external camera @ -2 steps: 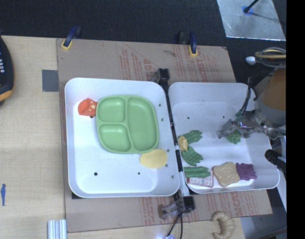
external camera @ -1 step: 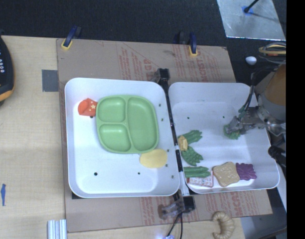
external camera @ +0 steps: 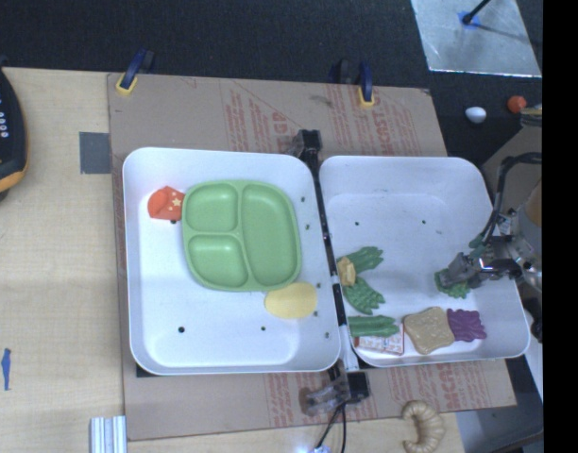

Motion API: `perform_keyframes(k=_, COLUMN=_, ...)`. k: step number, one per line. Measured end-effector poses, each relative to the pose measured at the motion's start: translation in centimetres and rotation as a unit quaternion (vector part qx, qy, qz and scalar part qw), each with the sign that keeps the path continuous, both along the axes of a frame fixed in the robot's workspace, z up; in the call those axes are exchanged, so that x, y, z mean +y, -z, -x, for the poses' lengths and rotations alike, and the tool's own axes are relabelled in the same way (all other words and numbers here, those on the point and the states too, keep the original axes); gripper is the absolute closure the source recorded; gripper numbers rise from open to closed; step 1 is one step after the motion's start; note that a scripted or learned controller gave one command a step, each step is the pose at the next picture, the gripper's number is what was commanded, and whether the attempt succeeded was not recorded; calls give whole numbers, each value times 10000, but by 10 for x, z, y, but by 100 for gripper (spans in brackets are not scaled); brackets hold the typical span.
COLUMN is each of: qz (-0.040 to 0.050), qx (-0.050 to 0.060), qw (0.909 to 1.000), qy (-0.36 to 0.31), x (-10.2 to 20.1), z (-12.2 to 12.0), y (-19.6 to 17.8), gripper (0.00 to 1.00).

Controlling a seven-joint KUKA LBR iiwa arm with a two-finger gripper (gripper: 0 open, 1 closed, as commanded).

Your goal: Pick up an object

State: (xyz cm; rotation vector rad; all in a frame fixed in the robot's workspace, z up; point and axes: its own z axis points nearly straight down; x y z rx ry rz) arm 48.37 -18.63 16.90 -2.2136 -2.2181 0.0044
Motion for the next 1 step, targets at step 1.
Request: perform_keyframes(k=1, qz=15, qx=-41, qw=10000, qy=-32, x=70, z=-38, y=-44, gripper=100)
